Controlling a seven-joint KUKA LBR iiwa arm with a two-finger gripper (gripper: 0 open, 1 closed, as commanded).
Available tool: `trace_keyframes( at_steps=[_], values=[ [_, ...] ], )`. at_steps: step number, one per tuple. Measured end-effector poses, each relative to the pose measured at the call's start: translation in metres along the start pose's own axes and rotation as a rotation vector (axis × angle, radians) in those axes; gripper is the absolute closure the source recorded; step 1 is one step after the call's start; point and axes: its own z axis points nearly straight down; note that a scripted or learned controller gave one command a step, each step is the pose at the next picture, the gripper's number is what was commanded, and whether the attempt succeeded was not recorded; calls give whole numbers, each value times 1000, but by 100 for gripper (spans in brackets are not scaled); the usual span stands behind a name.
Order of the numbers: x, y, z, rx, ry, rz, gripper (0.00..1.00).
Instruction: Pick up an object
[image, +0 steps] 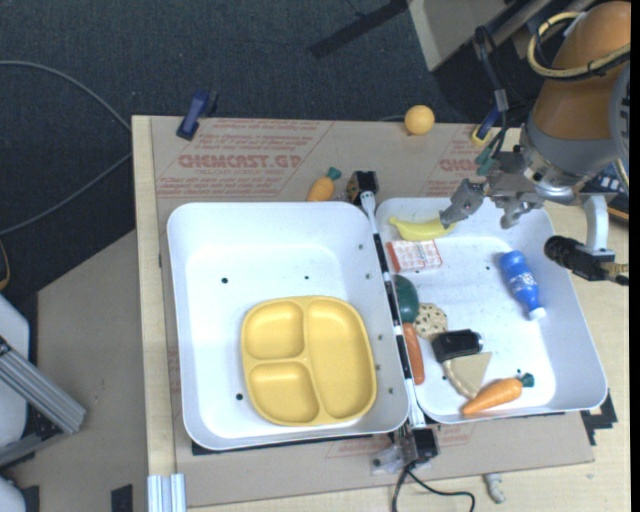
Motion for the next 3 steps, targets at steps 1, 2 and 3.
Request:
trace_keyframes(
  at_steps=[1, 2, 3],
  values=[
    [-4, -75, 105, 5, 1, 2, 0],
    [-14, -134, 152, 3, 1, 1, 0],
    [3, -129, 152, 0, -1, 2, 0]
  ],
)
